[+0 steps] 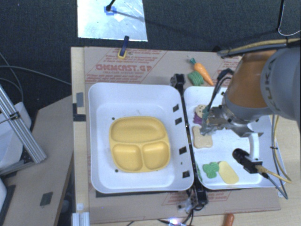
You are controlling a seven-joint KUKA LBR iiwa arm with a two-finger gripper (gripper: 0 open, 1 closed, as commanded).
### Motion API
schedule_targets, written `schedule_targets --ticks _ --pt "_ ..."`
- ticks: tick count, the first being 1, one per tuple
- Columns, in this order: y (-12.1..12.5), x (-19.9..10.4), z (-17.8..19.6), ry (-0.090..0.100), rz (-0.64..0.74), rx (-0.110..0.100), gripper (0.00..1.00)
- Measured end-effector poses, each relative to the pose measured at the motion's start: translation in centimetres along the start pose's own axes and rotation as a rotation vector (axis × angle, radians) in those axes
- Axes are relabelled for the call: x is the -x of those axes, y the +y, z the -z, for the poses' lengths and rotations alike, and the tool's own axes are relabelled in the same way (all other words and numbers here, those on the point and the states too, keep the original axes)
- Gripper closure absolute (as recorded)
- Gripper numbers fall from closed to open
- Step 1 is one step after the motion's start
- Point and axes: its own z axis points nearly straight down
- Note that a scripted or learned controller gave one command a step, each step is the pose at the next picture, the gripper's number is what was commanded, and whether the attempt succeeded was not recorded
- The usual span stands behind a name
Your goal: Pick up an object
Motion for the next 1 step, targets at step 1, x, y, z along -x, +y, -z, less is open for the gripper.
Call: schedule_targets --ticks 1 --pt "1.35 -5.39 -1.16 0.001 0.002 -0.003 1.0"
